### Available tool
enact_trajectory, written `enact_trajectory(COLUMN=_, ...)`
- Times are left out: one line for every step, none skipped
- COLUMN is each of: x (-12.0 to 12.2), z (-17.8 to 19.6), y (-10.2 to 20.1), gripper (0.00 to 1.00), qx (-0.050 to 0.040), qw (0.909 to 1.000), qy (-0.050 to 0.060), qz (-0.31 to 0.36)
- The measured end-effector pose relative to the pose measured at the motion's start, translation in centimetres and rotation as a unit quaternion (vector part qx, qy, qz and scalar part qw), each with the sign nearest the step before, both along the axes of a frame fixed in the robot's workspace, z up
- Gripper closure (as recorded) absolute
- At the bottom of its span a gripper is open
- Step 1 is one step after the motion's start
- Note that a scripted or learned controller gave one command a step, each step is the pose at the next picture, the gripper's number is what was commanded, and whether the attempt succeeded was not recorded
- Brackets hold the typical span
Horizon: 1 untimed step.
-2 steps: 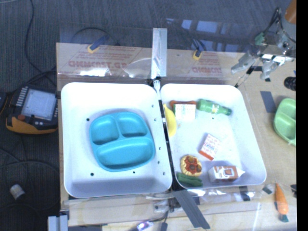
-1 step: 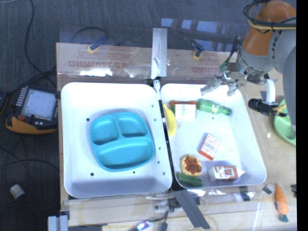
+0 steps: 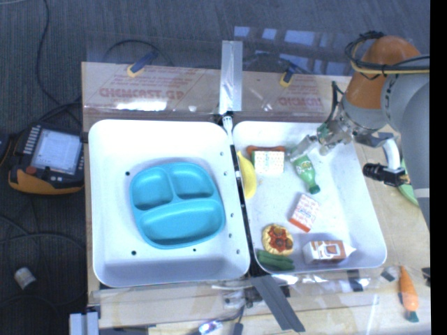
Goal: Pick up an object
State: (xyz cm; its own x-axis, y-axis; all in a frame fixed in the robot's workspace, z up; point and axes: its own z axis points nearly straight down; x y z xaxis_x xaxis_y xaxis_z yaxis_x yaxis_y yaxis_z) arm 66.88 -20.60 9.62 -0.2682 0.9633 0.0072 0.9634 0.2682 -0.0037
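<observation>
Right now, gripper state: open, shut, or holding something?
Gripper: cannot be told; it sits above the green bottle in the right bin, nothing visibly held.

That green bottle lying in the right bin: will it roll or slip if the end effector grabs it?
The green bottle lies on its side, so a nudge would probably roll it across the right bin. Its rounded, likely smooth plastic body may slip from a pinch. It looks small and light, probably stiff.

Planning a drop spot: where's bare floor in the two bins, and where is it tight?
Left bin: bare margins around the blue divided tray, widest on its left. Right bin: bare strip along the right wall, right of the green bottle and orange-white box. Crowded: near the divider, around the banana, and the front, with the pizza toy and carton.
</observation>
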Motion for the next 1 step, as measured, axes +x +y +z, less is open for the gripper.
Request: enact_trajectory(x=0.11, z=0.88, y=0.05, gripper=1.00, qx=-0.0012, qw=1.0000, qy=-0.003, qz=0.001)
